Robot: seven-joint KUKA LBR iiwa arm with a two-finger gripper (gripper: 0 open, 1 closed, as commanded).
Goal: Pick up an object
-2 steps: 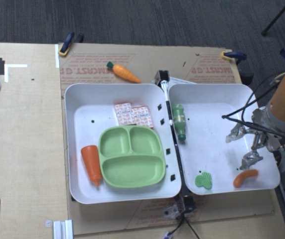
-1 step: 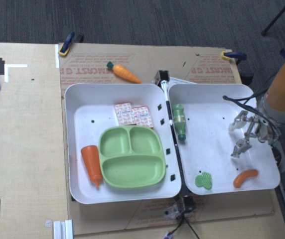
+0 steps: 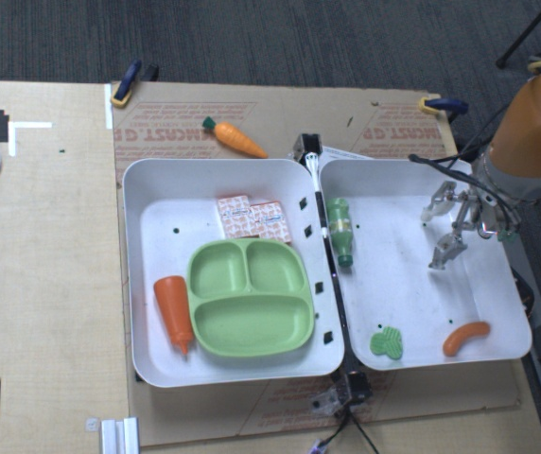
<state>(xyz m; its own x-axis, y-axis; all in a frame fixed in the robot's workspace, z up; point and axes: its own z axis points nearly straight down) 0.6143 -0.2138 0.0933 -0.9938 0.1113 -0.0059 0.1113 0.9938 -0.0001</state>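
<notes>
Orange-banded arm runs off frame; gripper fingers unclear.

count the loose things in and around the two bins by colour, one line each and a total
orange: 3 - carrot on the cardboard behind the bins, carrot in the left bin, sausage in the right bin
green: 3 - divided plate, bottle, small leafy piece
white and red: 1 - packet
total: 7
</notes>
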